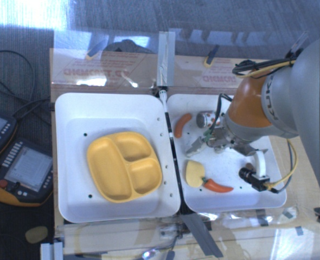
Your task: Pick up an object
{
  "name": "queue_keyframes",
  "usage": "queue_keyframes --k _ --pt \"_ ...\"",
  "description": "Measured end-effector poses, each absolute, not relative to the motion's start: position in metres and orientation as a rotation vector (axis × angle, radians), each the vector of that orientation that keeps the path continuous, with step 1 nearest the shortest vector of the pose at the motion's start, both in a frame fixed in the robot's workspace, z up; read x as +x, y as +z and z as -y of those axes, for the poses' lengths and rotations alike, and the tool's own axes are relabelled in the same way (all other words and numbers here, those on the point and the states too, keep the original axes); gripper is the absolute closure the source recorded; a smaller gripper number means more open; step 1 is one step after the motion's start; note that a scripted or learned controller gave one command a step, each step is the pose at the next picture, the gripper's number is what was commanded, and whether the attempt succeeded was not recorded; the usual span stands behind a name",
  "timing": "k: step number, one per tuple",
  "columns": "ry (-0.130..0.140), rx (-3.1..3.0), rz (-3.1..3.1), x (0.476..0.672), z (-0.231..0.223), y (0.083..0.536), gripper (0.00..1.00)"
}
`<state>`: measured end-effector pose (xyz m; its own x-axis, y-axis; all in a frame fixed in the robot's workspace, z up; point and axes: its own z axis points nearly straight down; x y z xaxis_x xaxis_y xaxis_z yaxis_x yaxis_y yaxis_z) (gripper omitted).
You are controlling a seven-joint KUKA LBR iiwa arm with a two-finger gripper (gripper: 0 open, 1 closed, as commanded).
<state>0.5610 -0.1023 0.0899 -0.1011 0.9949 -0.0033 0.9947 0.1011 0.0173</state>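
my claw (195,147) hangs open, grasping nothing, over the right bin (274,199); the orange sausage (181,124) lies just far-left, long axis running near-to-far.

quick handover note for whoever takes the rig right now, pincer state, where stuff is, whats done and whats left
Pincer: low in the right bin, fingers apart, holding nothing.
Right bin: orange sausage-shaped toy near the divider, small metal can beside it, pale yellow piece touching a red-orange chili pepper at the front.
Left bin: yellow divided plate.
Done: nothing lifted.
Left: grasp and raise one object.
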Motion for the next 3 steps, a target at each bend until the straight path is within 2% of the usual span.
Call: queue_keyframes --k 1,2,3 --pt "0.015 2.122 -2.295 0.516 0.115 0.090 0.00" --pt "0.015 2.005 -2.388 0.493 0.106 0.090 0.00" --pt "0.016 2.009 -2.395 0.493 0.105 0.097 1.00"
